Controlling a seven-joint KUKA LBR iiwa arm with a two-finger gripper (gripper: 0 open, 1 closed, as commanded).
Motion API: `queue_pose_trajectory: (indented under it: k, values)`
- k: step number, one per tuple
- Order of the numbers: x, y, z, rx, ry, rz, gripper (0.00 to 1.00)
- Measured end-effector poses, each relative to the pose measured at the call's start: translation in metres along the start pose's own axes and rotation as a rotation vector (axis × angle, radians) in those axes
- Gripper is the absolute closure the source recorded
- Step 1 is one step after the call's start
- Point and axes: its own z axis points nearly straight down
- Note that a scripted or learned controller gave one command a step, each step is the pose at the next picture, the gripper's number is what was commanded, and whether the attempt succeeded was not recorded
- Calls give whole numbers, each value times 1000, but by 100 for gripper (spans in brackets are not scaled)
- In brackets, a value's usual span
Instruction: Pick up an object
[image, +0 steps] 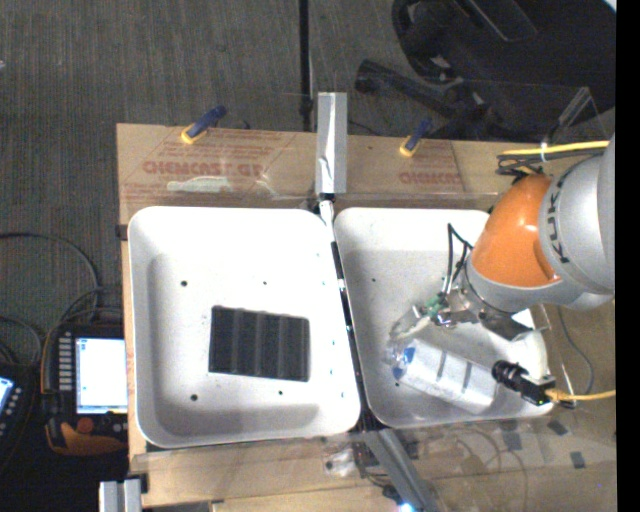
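At the bottom edge of the frame the tabletop (240, 470) shows as a bare wooden strip below the two bins. Just above it, in the lower right, a clear plastic bottle (445, 372) lies on its side in the right bin (385, 255), cap end towards the lower right. The gripper (447, 312) sits low over the bottle's upper left end, near or touching it; whether it is spread, closed or gripping cannot be told from here. This looks like the reach-and-grasp step, with nothing yet lifted. Next the arm (545, 235) would need a firm hold across the bottle's body before rising. In the left bin (160, 250), at centre left, lies a flat dark ribbed panel (259, 343).
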Motion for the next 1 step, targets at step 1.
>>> queue_pose_trajectory:
  k: [1]
  values:
    - [0,61,1,-4,-5,-74,0]
